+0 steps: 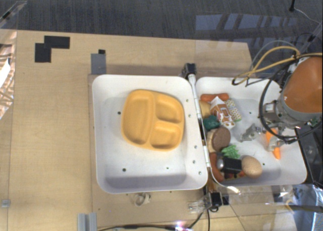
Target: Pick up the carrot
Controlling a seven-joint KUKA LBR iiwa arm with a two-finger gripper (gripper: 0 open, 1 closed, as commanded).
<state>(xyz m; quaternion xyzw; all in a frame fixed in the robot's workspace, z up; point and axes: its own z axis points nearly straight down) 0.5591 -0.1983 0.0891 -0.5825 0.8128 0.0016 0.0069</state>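
The carrot (276, 153) is a small orange piece lying on the floor of the right bin (290, 174), near its right side. A second bit of orange (268, 135) shows just above it, partly covered by the wrist. My gripper (274, 143) hangs low over this spot, directly under the grey wrist and the orange band (304, 86). The arm's body and cables hide most of the gripper, and whether it touches the carrot I cannot make out.
A yellow divided tray (153, 119) lies in the left bin (108, 174). Several toy foods crowd the right bin's left side: a carton (223, 111), a brown round piece (220, 138), green leaves (230, 151), a tan egg shape (251, 166), a grey item (248, 133).
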